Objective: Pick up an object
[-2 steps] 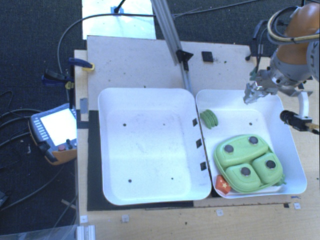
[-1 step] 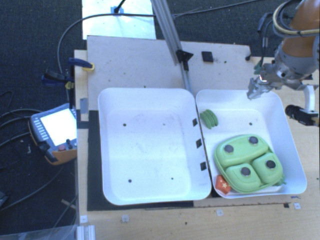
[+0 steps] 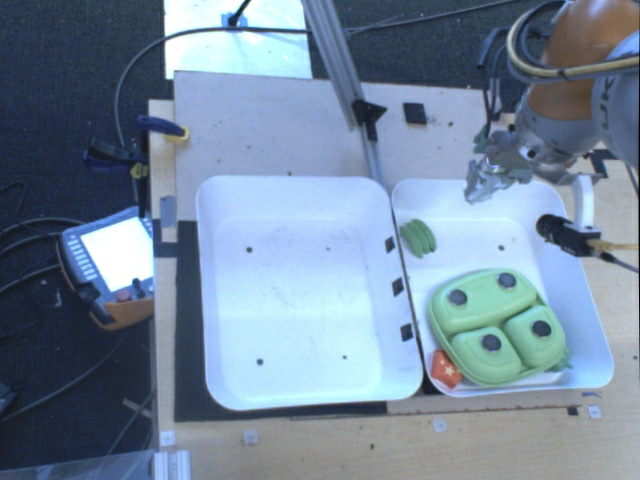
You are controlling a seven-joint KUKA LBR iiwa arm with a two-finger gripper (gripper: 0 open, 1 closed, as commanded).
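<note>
Small green object (image 3: 418, 237) lies in the right bin (image 3: 600, 338), near its upper left corner, down-left of the end effector (image 3: 481, 184); whether that is open I cannot tell.

End effector (image 3: 484, 181) hovers above right bin (image 3: 590, 313) holding green tray (image 3: 497, 325).

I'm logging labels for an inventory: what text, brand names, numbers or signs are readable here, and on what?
No text is readable.
Handheld pendant: its screen is lit, but the contents are washed out.
Red item beside the green tray: a pale mark, too small to read.
</note>
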